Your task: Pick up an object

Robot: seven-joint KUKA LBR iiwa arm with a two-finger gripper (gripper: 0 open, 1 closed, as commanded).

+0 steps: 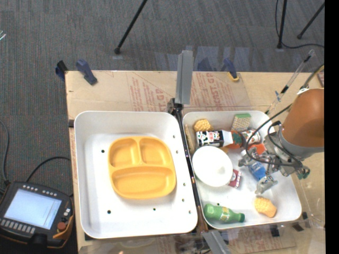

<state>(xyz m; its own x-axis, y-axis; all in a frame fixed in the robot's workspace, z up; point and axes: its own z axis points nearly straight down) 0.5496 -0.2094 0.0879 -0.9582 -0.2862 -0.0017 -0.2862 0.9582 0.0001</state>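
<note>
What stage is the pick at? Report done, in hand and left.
Done: the arm has reached into the right bin, with the end effector low among the items, near the white bowl and the yellow toy.
In hand: nothing visibly between its fingers.
Left: grasp and lift an object; the green bottle lies untouched.

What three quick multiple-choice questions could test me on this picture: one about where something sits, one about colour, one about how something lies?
1. Where is the yellow divided tray?
A. Left bin
B. Right bin
C. On the carpet

2. What colour is the bottle at the right bin's near edge?
A. Red
B. Green
C. Blue

3. How is the cow-patterned bottle placed?
A. Upright
B. Inside the white bowl
C. Lying on its side

Answers: 1 A, it lies in the left bin; 2 B, its body is green; 3 C, it lies flat beside the white bowl.
</note>
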